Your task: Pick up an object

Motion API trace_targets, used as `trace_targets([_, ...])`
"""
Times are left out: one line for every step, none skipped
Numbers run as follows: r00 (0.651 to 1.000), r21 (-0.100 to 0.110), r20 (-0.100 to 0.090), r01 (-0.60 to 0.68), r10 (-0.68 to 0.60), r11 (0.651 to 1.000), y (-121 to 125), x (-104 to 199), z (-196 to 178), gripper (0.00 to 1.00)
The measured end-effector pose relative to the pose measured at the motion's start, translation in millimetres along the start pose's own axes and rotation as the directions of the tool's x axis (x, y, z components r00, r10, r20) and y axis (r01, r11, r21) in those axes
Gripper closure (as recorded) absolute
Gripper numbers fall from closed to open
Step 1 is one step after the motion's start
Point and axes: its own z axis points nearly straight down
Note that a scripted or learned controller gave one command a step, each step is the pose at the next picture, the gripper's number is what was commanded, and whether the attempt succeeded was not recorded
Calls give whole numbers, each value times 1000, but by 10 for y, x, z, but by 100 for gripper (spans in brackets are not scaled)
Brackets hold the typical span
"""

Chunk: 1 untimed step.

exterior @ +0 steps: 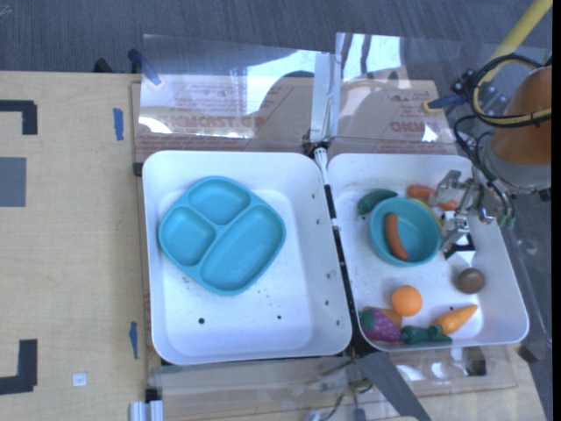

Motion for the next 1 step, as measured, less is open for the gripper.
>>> trace_targets([1000, 2, 13, 2, -2, 1000, 15, -37, -145, 100])
